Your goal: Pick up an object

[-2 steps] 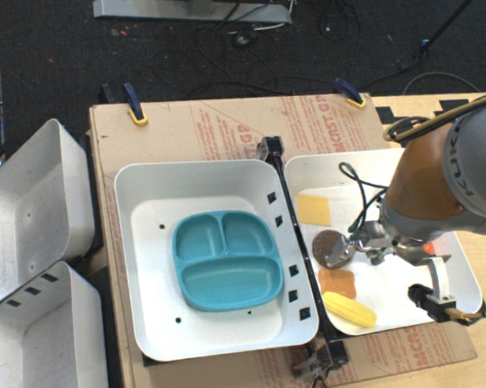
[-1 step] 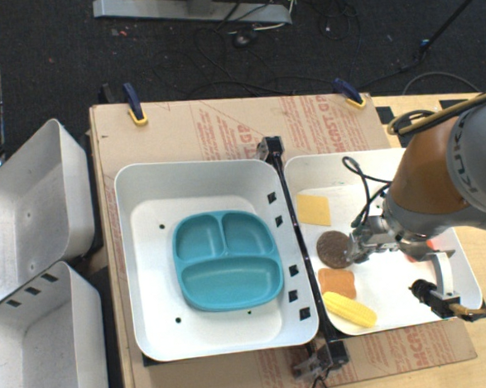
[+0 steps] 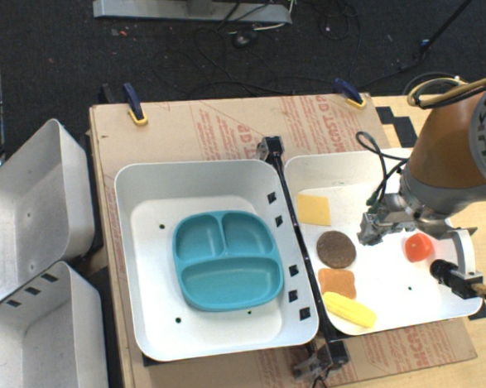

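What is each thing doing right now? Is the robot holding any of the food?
Teal divided plastic plate: flat in the left white bin, nothing on it.
Yellow cheese square: flat, right white bin.
Brown round patty: flat.
Orange nugget: lying.
Yellow corn cob: on its side.
Red ball: loose beside the gripper, not held.

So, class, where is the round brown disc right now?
The round brown disc lies in the right white bin, below the yellow square slice and above the orange piece.

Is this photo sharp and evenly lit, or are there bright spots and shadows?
Camera view: mostly sharp; the white bins look bright, nearly washed out; the teal tray shows soft glare; the floor behind is dark; the gripper casts little shadow.
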`<state>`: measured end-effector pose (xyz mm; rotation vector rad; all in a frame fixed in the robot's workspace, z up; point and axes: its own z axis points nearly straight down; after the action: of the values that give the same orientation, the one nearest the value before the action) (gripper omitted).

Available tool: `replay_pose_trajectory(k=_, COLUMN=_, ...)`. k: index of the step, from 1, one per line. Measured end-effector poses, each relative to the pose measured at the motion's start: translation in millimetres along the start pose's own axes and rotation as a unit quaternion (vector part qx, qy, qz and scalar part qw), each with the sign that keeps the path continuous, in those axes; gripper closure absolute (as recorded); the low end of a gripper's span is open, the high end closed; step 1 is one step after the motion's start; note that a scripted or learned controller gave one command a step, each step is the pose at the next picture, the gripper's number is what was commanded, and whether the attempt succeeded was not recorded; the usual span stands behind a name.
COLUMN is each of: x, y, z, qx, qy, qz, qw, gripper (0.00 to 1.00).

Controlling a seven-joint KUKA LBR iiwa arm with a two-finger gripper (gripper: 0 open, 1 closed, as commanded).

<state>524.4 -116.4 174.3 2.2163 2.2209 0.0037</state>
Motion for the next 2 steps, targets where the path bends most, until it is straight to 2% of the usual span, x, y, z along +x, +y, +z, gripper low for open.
replay_pose_trajectory(k=2, x=2, y=5, z=-86, qx=0.0, qy=0.0, qz=-0.001, qw=1.0, gripper=1.0)
